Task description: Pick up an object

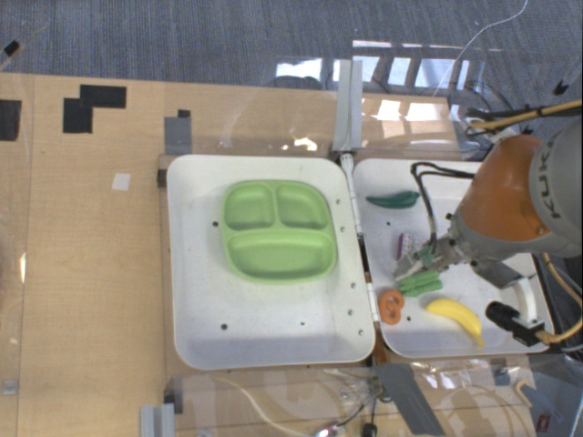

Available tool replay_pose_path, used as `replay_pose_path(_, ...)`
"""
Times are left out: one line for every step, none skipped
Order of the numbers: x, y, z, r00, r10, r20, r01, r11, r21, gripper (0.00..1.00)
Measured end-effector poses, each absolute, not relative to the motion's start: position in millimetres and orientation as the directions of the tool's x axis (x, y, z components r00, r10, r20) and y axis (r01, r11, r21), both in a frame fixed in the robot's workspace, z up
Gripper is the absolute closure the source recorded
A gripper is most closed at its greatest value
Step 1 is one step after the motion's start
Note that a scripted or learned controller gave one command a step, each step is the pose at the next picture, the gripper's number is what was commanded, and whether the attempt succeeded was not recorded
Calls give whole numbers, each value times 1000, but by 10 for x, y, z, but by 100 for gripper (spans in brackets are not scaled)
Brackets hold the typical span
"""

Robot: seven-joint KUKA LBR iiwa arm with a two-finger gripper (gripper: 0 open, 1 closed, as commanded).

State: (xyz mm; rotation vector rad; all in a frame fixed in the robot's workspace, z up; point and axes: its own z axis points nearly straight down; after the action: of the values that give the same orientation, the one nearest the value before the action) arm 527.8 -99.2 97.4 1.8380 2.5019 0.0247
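My gripper [421, 260] hangs low in the right bin [510, 346], near its left side. A small purple object [405, 242] lies just up-left of it. A light green object [420, 285] lies right below it, close or touching; I cannot tell which. A yellow banana [455, 319] lies toward the bin's front. An orange round object [391, 306] rests against the bin's left wall. A dark green curved object [393, 199] lies at the bin's back left, apart from the gripper.
The left bin [200, 335] holds a light green divided plate [278, 230] near its middle. The arm's orange band [506, 198] and grey wrist cover the right bin's back right part. Wooden bench surface extends to the left.
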Motion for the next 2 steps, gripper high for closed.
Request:
replay_pose_path(5310,-1154,1003,-302,953,-10,953,302,23,0)
replay_pose_path(4972,-1376,956,-296,955,-18,955,296,29,0)
